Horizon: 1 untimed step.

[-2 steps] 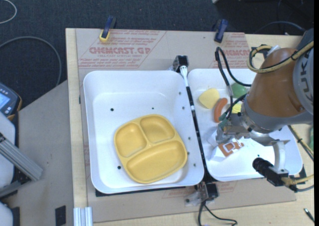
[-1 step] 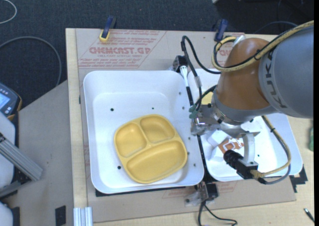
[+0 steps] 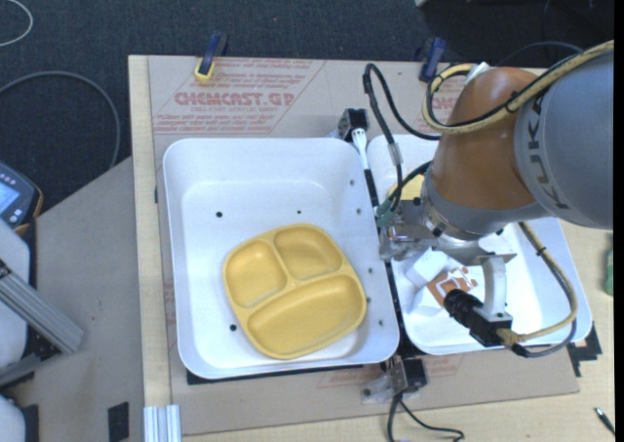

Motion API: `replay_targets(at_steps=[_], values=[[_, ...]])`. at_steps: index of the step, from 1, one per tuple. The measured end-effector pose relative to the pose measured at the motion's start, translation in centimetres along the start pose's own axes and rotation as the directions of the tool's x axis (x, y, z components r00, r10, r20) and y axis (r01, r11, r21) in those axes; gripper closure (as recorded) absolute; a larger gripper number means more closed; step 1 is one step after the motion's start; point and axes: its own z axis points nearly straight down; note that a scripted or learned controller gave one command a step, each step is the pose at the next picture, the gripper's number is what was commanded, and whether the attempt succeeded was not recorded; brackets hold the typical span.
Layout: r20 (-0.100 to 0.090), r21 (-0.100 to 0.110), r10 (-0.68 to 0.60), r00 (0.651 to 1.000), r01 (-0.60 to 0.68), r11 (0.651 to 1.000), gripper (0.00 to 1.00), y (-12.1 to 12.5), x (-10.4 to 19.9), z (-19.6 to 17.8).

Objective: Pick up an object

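A yellow plate [image 3: 293, 289] with three compartments lies flat in the left bin [image 3: 195, 177], towards its front. My gripper [image 3: 421, 253] hangs low over the right bin [image 3: 546, 333], near that bin's left wall, and the grey and orange wrist above hides most of it. Just under and beside it lie a small orange and white object [image 3: 456, 284] and some white pieces [image 3: 421, 296]. Whether the gripper touches them cannot be told from this angle.
The wall between the two bins [image 3: 382, 264] runs right beside the gripper. A black cable [image 3: 372, 108] runs along the back of the right bin. Brown cardboard [image 3: 244, 94] lies behind the bins.
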Motion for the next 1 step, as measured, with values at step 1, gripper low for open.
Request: replay_targets(at_steps=[1], values=[[-0.001, -0.014, 0.0, 1.0, 0.0, 1.0, 1.0, -1.01, -2.82, -14.99]])
